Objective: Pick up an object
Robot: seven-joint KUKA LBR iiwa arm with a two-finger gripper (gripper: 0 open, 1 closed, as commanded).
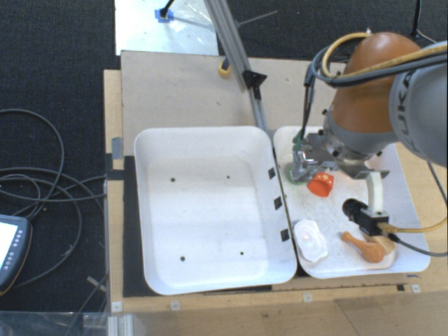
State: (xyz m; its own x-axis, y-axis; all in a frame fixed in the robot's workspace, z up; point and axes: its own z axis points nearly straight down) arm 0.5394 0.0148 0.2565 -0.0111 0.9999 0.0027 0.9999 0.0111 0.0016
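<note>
A small red-orange object [320, 185] lies in the upper left part of the right bin [409, 196], in the right half of the frame, just beside the gripper [301, 168] and to its lower right. The gripper is low over the bin's left rim; from above I cannot tell whether it is open or closed, and nothing can be seen held in it. The grey arm [378, 82] with its orange band comes in from the right edge and covers the bin's top.

Lower in the same bin, a crumpled white piece [310, 238] sits near the bottom left corner, and a tan, spoon-like thing [364, 246] lies near the bottom edge, well apart from the red-orange object.

The left bin [210, 208] fills the centre of the frame, touching the right one along a seam with black clips [278, 202]. Both rest on a tan board bench [175, 89]. A grey pole [231, 33] slants down from the top. Around the bench is dark carpet [56, 47], with loose cables [42, 180] at the left, a screen device [10, 247] at the lower left edge, and a pale sheet [161, 19] at the top.
</note>
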